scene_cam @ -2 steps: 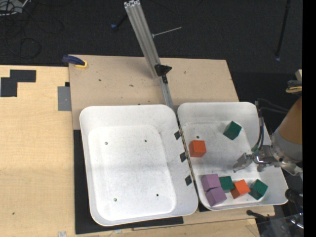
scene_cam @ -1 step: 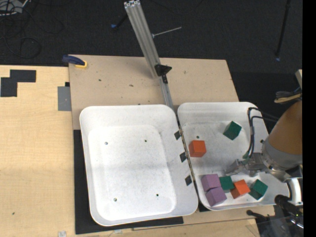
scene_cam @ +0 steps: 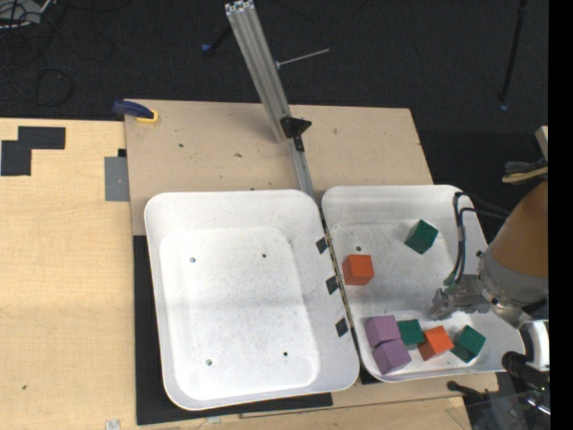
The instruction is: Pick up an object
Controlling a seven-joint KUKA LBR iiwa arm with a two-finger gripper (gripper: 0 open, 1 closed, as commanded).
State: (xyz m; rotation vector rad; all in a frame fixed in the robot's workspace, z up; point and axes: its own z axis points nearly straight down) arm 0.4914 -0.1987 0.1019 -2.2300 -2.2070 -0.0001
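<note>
End effector (scene_cam: 445, 301) hovers low in the right bin (scene_cam: 394, 200), grip state impossible to tell; just below sit the orange block (scene_cam: 437, 341) and green blocks (scene_cam: 467, 341), tightly clustered; risk: nudging neighbours, grabbing nothing.

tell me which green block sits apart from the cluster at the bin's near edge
The green block near the right bin's far side, alone beyond the lone orange block. The other two green blocks sit among the purple and orange ones.

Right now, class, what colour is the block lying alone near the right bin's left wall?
Orange: the block shows best in the camera view, apart from the others.
</note>
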